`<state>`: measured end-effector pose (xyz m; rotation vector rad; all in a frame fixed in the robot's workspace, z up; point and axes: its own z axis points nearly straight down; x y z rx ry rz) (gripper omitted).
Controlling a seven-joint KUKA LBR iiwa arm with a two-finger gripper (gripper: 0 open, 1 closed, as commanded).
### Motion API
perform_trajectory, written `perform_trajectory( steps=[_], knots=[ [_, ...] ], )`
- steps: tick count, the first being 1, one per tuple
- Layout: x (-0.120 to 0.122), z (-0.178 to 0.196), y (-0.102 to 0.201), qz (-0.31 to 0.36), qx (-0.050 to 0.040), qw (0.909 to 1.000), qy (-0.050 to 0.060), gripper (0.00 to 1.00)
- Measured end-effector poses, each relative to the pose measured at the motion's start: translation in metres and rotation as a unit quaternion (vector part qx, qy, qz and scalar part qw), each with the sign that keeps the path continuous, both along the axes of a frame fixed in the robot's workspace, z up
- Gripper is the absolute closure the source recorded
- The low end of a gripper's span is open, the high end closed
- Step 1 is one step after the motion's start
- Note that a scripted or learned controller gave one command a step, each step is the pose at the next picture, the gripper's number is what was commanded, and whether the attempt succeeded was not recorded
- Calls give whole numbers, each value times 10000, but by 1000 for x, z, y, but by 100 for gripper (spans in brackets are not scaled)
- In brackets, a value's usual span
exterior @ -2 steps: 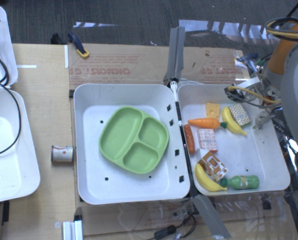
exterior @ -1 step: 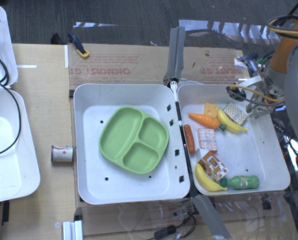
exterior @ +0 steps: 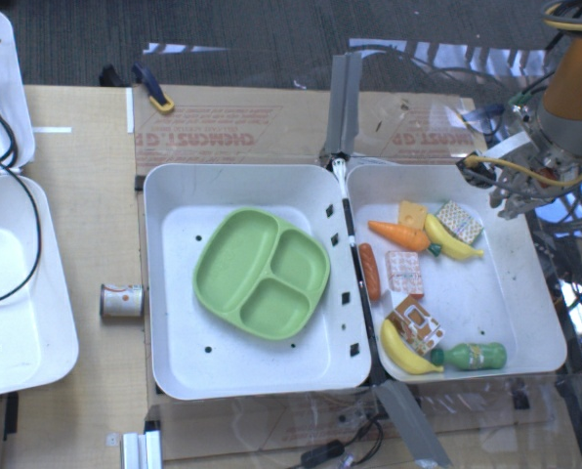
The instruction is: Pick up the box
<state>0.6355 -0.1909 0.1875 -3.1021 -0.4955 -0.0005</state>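
Box first: the brown, white-patterned carton [exterior: 417, 324] lies tilted in the right bin [exterior: 535, 291], low in it, resting against a curved yellow banana [exterior: 404, 352] and just above a green plastic bottle [exterior: 475, 357]. By size, the two shallow white bins come first, smooth and round-cornered; the left bin [exterior: 174, 262] bears a matte green divided plate [exterior: 262, 274] with three compartments. Smaller things crowd the right bin: a second banana [exterior: 449, 240], a tapered orange carrot [exterior: 398, 234], a slim red sausage [exterior: 370, 270], a pink-checked packet [exterior: 404, 271], a speckled packet [exterior: 459, 221] and a yellow wedge [exterior: 412, 214]. The gripper [exterior: 516, 198] hangs over that bin's upper right rim, well apart from the box; its state cannot be told.
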Motion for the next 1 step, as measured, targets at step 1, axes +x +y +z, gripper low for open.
perform_trajectory(
  steps=[1],
  knots=[
    [-24,65,-4,529,-1,9986,8,100]
  ],
)
